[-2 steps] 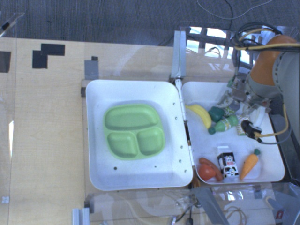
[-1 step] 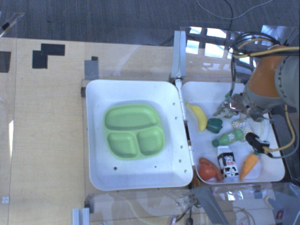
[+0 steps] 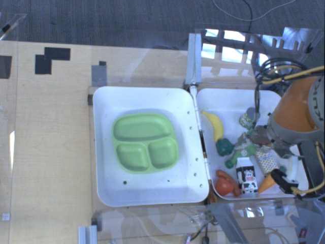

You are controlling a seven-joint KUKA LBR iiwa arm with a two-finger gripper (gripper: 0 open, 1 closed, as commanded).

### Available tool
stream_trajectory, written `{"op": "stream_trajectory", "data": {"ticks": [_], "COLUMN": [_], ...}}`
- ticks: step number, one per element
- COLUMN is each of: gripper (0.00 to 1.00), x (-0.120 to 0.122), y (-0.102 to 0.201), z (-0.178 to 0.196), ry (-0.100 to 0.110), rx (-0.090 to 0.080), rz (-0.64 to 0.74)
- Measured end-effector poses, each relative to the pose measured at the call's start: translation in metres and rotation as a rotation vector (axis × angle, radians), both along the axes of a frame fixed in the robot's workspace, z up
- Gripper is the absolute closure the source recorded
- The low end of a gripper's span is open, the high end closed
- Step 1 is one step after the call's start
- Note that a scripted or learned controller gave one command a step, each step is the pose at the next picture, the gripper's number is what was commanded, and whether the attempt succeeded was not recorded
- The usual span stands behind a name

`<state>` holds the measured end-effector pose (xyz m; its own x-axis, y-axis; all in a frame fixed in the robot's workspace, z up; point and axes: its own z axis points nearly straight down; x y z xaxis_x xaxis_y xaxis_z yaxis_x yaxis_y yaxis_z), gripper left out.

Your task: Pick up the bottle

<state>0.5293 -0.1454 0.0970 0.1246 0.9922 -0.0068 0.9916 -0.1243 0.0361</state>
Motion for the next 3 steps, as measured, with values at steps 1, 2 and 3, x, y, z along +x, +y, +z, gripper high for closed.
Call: {"op": "stream_trajectory", "data": {"ticks": [1,2,3], "gripper": [0.00,0.00,1.00], "x": [0.013,0.013,0.015], "y": [0.052,0.052,0.054], "z": [0.000,0.000,0.011], "ry": [-0.001,-0.001,-0.004], "rx": [-0.011,-0.011,-0.009], "rz": [0.084,0.084,0.088]}}
